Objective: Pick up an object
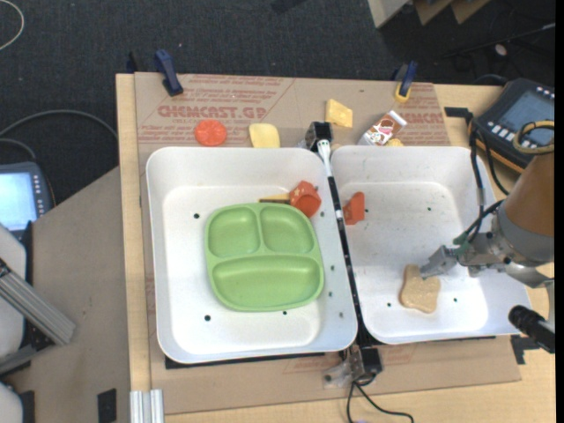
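A tan, toast-shaped piece (420, 291) lies flat in the right bin (397, 170), towards its front. My gripper (438, 263) hangs just above and to the right of it, its tip close to the piece's upper edge. I see nothing held. An orange-red piece (353, 208) rests against the right bin's left wall. In the left bin (167, 236) a green divided plate (263, 256) lies flat, with a red-orange piece (306, 199) at its far right corner.
Behind the bins on the board lie an orange disc (211, 132), two yellow pieces (263, 135) (339, 113) and a red-and-white packet (383, 129). Blue clamps (167, 70) (405, 79) hold the board's far edge. A black pendant (520, 126) sits at the right.
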Robot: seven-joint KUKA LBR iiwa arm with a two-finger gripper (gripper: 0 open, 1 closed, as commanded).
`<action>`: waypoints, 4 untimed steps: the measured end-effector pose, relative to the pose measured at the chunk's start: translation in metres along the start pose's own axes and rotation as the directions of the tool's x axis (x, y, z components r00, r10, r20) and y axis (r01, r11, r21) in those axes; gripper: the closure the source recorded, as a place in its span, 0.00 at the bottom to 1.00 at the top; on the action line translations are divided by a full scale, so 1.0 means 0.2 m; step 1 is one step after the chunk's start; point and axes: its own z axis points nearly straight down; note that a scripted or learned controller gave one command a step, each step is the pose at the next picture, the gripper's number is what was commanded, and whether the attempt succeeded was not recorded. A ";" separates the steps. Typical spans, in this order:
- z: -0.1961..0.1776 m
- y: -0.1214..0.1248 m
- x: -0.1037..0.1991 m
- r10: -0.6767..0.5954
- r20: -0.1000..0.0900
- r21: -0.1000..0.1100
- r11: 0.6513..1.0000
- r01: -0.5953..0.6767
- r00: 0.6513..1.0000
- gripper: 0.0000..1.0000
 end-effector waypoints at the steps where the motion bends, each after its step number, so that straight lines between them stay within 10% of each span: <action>1: 0.22 0.01 0.35 -0.004 0.002 -0.003 1.000 0.004 1.000 0.00; 2: 0.21 0.30 -0.04 0.000 0.003 -0.007 1.000 0.000 1.000 0.00; 3: 0.15 0.29 -0.04 0.000 0.007 -0.013 1.000 0.001 1.000 1.00; 4: -0.09 0.04 -0.30 0.004 0.002 0.001 1.000 -0.004 1.000 1.00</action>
